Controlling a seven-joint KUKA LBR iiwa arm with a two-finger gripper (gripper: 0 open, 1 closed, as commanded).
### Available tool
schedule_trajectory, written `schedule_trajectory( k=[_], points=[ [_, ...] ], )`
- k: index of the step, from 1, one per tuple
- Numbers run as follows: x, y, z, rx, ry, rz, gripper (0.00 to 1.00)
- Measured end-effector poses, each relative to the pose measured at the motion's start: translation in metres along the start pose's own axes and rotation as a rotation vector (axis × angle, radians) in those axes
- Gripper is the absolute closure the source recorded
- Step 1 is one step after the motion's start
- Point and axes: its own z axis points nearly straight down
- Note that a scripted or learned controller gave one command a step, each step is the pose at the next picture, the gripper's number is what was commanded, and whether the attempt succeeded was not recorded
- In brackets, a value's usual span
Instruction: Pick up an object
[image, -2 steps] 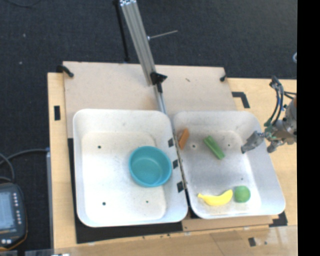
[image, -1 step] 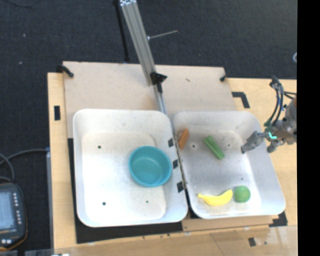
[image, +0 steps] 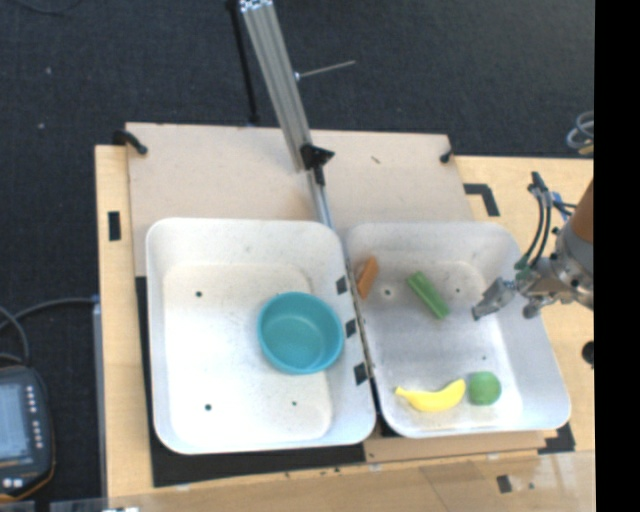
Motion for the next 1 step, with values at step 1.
schedule_trajectory(
  k=[1],
  points=[
    [-0.0051, -0.0033, 0.0529, 0.002, 0.001, 0.0, 0.0]
  ],
)
